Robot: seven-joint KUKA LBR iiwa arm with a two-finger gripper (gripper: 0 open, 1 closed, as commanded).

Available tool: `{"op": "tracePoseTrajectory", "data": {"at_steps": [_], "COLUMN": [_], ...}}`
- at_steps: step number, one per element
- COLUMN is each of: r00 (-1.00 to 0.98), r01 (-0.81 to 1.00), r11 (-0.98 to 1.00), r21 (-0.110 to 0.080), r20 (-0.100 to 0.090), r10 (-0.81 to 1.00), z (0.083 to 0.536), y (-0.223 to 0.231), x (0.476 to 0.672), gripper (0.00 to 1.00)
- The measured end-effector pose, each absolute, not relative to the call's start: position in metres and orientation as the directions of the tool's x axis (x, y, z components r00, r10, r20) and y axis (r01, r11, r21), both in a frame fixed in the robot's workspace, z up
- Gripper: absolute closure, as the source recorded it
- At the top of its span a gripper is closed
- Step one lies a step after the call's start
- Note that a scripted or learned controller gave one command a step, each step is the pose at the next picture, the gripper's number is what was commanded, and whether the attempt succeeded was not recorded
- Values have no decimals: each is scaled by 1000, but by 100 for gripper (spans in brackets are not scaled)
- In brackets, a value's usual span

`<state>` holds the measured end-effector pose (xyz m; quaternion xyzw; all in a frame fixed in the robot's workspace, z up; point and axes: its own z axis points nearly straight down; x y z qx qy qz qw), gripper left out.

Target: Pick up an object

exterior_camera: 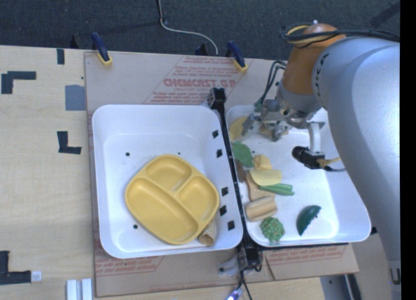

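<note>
the left bin (107,162) held a yellow divided plate (171,198), lying flat toward its near side, with a small tan piece (208,236) tucked under the plate's near right edge against the bin wall. a black divider (227,162) ran between the two bins.

the right bin (344,208) held the loose toy food. just right of the divider, at the far end, lay a pale yellow piece (236,126), and near it a green leaf-shaped piece (243,154). nearer along the same side sat a cluster touching one another: a small tan block (262,162), a pale yellow wedge (266,177), a green bean pod (276,189) lying across it, and a tan bread-like roll (259,210). a green broccoli floret (272,229) stood at the near edge of the bin, and a dark green pepper-like piece (308,218) lay apart to its right.

the gripper (273,127) hung over the far part of the right bin, just right of the pale yellow piece, below the orange band (305,71) of the grey arm (364,104). whether its jaws were open or closed could not be told, and nothing could be seen between them.
</note>
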<state>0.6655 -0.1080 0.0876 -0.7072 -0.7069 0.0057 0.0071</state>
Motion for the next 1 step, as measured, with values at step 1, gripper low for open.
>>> {"op": "tracePoseTrajectory", "data": {"at_steps": [1], "r00": [3], "r01": [1000], "r11": [-3], "r21": [3], "r20": [-2], "r10": [1000], "z": [85], "y": [-98], "x": [571], "gripper": [0]}}
